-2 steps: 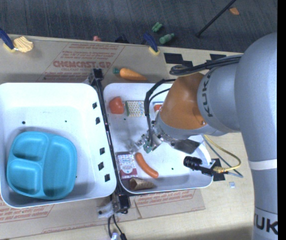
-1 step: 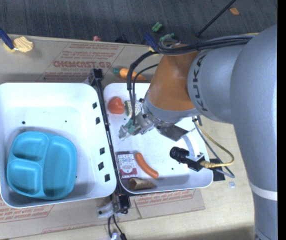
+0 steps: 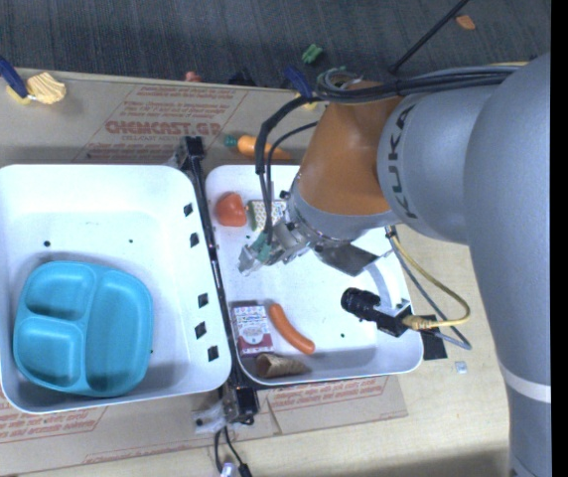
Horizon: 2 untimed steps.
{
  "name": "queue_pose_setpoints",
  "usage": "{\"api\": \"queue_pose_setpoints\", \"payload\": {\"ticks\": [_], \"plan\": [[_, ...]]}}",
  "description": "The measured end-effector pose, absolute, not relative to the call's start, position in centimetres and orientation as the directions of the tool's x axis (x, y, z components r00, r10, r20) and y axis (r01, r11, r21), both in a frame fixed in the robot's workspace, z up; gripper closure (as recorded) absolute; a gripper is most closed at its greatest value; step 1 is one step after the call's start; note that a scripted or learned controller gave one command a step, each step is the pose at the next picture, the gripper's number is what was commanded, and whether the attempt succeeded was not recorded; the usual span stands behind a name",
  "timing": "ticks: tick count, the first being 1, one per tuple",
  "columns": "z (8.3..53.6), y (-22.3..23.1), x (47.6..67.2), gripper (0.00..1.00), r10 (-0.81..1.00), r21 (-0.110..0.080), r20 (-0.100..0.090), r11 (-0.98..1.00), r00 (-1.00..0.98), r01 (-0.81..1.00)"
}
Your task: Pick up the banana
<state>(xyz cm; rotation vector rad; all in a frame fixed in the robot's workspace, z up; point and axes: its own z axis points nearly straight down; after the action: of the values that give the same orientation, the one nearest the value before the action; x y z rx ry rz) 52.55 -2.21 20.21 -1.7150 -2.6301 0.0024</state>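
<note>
My gripper (image 3: 262, 250) hangs low over the left part of the right bin (image 3: 399, 358), pointing toward that bin's left wall. The orange band and grey wrist above it cover the bin's middle and back. I cannot make out a banana among the things in sight. Nearest the gripper are a small red-orange round fruit (image 3: 229, 210) up and to its left, and a card with print (image 3: 261, 213) just behind it.
In the right bin's front lie a red-and-white packet (image 3: 252, 327), an orange carrot-like stick (image 3: 293, 329) and a brown piece (image 3: 277, 366). A black cable plug (image 3: 365, 307) hangs at the right. The left bin (image 3: 85, 192) holds a blue divided tray (image 3: 85, 328).
</note>
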Motion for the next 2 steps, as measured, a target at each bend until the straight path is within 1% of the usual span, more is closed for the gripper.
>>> {"api": "queue_pose_setpoints", "payload": {"ticks": [1,2], "plan": [[19.1,0.7,65.6,1.00,0.944,-0.002,0.000,0.329,-0.329,0.944],[19.2,-4.6,65.6,1.00,0.994,-0.002,-0.001,0.108,-0.108,0.994]]}}
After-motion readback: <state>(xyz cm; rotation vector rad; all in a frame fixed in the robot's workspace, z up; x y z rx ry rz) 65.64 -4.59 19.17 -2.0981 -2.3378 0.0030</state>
